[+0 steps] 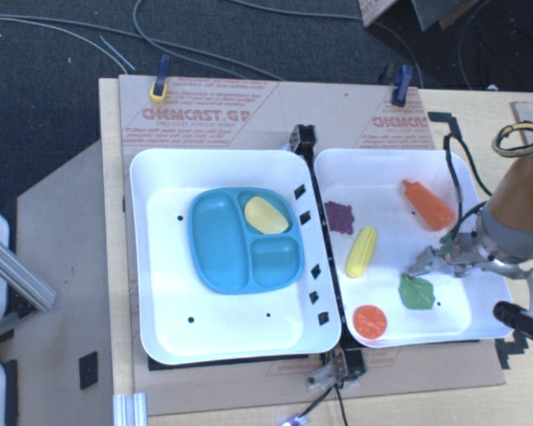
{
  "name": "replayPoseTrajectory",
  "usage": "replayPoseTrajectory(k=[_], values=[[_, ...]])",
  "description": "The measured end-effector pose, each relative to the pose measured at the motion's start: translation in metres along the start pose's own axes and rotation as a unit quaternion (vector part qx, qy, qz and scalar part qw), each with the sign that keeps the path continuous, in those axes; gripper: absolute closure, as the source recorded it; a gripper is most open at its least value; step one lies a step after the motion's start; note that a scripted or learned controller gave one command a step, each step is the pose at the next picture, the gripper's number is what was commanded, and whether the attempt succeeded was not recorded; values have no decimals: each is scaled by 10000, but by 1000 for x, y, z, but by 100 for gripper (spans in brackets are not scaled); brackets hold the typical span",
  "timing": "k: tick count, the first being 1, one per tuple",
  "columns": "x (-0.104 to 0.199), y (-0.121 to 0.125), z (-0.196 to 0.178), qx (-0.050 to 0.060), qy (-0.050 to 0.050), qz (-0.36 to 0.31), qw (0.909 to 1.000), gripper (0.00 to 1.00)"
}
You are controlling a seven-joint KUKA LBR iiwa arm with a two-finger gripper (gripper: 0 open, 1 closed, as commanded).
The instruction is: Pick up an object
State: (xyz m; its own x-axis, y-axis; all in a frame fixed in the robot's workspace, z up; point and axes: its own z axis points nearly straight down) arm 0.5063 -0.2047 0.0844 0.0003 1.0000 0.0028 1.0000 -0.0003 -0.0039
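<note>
The right bin (386, 169) holds a purple piece (338, 216), a yellow corn cob (361, 250), an orange carrot-like piece (428, 205), a green piece (417, 292) and a round orange-red piece (369, 322). My gripper (425, 264) reaches in from the right, low over the bin. It sits just above the green piece and to the right of the corn cob. Nothing visibly hangs from it.
The left bin (160, 264) bears a blue divided plate (222, 247) with a yellow piece (266, 215) in its upper right compartment. A black divider with clips (318, 238) runs between the bins. Cables (466, 185) hang near the arm (520, 207).
</note>
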Motion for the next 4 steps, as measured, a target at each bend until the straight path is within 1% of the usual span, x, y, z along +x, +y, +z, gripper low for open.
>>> replayPoseTrajectory(k=[1, 3, 4], values=[[-1, 1, -14, -27, -9, 0, 10000, 100], [19, 9, -124, -56, -23, -14, 10000, 100], [19, 11, -167, -51, -24, -9, 10000, 100]])
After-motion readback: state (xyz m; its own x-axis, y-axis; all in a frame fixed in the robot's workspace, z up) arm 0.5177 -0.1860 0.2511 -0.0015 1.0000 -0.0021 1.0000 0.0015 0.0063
